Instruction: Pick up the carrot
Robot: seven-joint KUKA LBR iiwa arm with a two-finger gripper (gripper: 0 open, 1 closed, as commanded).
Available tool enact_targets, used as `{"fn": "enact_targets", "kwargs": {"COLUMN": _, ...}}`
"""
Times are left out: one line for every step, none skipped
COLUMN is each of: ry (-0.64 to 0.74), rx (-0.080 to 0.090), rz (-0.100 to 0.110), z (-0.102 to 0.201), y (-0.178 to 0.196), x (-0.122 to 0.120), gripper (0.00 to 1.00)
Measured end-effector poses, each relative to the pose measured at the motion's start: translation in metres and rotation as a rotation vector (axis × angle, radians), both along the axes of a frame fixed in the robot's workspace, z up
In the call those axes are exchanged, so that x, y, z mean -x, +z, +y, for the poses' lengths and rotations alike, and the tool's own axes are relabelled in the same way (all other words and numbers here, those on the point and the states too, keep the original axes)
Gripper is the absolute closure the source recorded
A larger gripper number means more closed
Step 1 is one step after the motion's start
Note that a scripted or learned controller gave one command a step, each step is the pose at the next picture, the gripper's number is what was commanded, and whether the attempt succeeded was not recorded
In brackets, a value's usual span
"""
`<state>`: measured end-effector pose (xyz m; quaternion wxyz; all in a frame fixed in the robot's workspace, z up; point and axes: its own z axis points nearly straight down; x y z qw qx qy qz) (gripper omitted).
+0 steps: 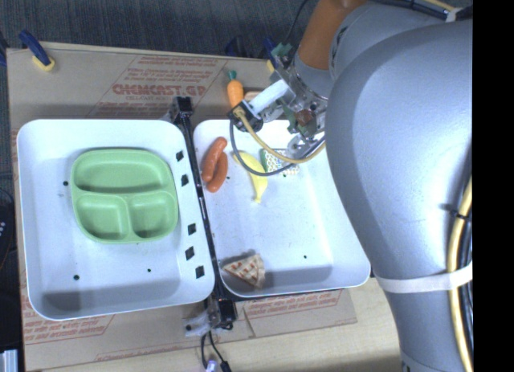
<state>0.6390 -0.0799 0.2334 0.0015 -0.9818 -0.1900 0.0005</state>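
- At the far rim of the right bin [321, 270], the carrot [234, 91] lies with its green top pointing to twelve o'clock, its orange body resting across the bin's edge and the brown cardboard [161, 81] behind.
- From the carrot, the gripper [301, 133] sits at about four o'clock, near but apart from it, low over the back of the right bin.
- I cannot tell how far the claw is spread; cables and metal parts crowd the wrist, and nothing can be made out between its tips.
- The arm [409, 145] comes in from three o'clock, a big grey bulk with an orange band [321, 29] above the wrist, covering much of the right bin's side.
- Inside the right bin, a sausage [214, 164] lies at the nine o'clock wall, slanted, at about six o'clock from the carrot.
- A yellow banana-like piece [255, 173] lies just beside the gripper at its eight o'clock, next to a patterned green-and-white item [277, 161].
- A slice of pizza [245, 270] sits at the near rim, at six o'clock in that bin.
- The left bin [40, 226] holds a green divided tray [124, 194] near its middle.
- Black clips [183, 108] join the two bins along the seam.
- The cardboard carries red print, a blue clamp [36, 49] grips its far left corner, and dark carpet [144, 1] lies beyond.
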Motion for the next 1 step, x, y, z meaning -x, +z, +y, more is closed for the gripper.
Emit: {"fn": "enact_targets", "kwargs": {"ry": 0.018, "rx": 0.000, "rz": 0.006, "z": -0.0192, "y": -0.1430, "x": 0.0247, "gripper": 0.00}}
